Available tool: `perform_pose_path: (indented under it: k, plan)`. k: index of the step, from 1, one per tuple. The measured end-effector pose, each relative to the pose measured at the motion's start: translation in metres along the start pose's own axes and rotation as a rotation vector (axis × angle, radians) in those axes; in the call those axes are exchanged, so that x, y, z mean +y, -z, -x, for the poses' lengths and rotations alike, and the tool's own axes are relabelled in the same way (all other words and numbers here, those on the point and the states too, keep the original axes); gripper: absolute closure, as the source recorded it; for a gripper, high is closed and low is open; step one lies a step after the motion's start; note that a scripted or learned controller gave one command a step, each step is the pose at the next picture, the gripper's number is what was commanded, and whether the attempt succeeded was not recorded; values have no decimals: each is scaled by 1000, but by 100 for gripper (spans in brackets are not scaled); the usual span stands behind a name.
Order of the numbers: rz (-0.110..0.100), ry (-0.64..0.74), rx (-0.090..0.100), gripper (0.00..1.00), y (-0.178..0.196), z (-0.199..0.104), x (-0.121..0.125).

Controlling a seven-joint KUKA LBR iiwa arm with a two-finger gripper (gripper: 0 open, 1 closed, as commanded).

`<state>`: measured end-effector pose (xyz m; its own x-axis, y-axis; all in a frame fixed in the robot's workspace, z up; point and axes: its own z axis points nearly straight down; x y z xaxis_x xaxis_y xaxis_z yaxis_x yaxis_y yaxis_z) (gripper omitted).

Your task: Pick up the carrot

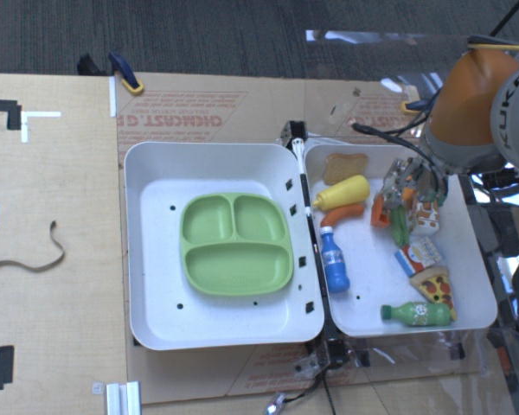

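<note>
My gripper [413,188] hangs low over the right bin [476,305]; its state I cannot tell. The carrot [381,210] lies just beside it, amid clutter. I judge a centred, vertical descent best, avoiding neighbouring toys.

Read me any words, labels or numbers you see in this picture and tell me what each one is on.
"KUK", partial letters, on the grey and orange robot arm.
Red printing on the brown cardboard sheet under the bins appears upside down, too faint to read.
Labels on the blue plastic bottle, green plastic bottle and small white packets: too small to read.
</note>
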<state>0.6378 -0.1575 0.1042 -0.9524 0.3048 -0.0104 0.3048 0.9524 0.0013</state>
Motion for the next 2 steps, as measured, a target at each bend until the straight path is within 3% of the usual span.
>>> perform_pose_path:
  k: [1, 2]
  plan:
    - [3, 437, 3, 100, 134, -10, 66]
    - [3, 697, 5, 100, -11, -48, -4]
